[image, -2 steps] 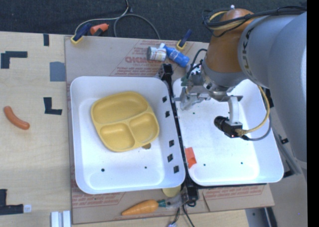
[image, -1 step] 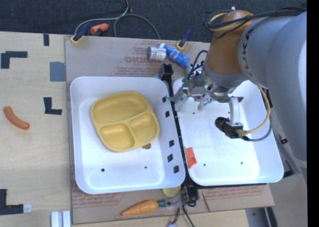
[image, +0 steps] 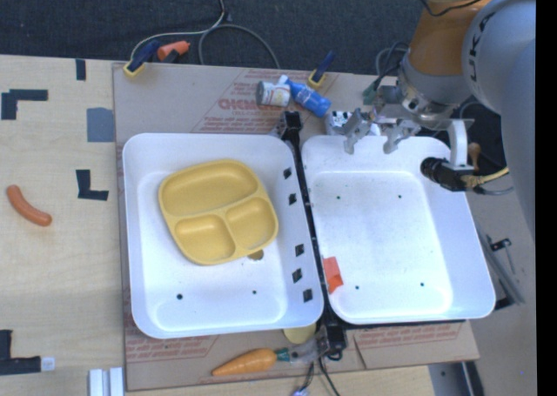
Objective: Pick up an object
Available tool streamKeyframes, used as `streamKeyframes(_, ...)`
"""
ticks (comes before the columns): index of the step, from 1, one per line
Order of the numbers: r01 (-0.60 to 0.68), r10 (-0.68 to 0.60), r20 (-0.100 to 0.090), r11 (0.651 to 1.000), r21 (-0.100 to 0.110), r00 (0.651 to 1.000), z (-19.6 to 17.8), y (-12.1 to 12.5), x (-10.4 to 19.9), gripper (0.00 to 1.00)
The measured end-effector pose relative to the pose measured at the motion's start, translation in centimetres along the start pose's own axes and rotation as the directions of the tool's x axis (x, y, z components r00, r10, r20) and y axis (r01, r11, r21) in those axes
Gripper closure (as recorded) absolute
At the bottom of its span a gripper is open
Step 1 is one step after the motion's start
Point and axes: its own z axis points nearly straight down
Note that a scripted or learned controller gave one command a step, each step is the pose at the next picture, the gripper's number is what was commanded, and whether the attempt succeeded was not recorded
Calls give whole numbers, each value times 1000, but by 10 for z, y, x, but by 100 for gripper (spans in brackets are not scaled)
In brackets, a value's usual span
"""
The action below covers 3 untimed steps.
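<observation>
A yellow three-compartment plate [image: 218,210] lies in the left bin [image: 148,298], turned a little askew. A small brown thing [image: 255,255] peeks out from under its near edge. A small orange piece [image: 332,274] sits at the left wall of the right bin [image: 452,298]. My gripper [image: 371,137] hangs over the far edge of the right bin, its two fingers apart with nothing between them. It is well right of the plate and far from the orange piece.
Outside the bins lie a toy carrot [image: 246,362] at the front, a sausage [image: 29,205] far left, and a bottle with a blue part [image: 291,94] behind the bins. Clamps [image: 157,52] and a black divider strip [image: 300,211] hold the bins. A cable [image: 222,11] runs at the back.
</observation>
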Motion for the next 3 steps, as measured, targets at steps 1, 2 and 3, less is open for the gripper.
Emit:
streamKeyframes(1,9,-9,-5,1000,12,1000,35,-30,79,0)
streamKeyframes(2,0,0,-1,1000,7,1000,55,7,21,0)
streamKeyframes(3,5,-5,-4,1000,11,1000,53,-42,75,0)
